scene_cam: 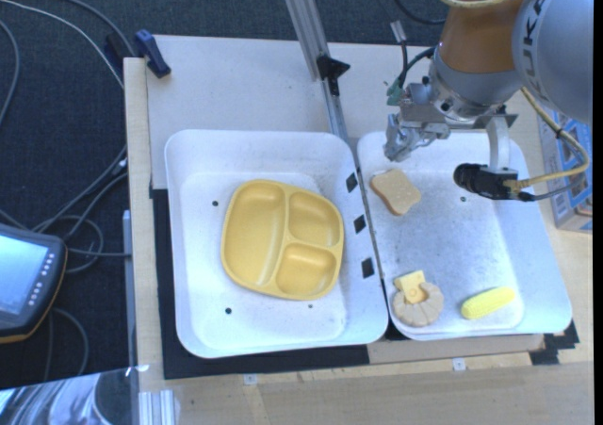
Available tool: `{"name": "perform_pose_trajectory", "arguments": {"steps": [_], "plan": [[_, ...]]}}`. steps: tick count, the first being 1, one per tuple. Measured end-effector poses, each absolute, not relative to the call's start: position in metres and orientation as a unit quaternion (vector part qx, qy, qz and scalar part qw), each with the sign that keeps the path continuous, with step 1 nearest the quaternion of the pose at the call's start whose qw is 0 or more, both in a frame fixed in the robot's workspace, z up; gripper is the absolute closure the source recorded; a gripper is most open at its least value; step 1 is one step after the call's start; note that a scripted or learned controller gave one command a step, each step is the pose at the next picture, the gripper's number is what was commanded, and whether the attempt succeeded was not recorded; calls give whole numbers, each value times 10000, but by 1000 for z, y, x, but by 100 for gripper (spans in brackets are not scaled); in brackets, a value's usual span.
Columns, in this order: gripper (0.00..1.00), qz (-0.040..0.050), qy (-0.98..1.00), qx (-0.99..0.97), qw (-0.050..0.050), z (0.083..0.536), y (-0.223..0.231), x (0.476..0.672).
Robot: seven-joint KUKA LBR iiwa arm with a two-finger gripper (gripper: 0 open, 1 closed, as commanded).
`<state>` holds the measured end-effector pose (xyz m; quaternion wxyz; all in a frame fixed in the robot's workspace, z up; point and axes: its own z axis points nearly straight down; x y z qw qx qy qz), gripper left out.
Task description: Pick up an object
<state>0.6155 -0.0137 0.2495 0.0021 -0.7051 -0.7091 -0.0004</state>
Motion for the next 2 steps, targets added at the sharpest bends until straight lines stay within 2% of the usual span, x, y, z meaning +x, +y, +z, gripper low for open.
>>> {"name": "perform_pose_trajectory", "arguments": {"steps": [2], "plan": [[100,6,-7091,-7051,25,251,69,560]]}}
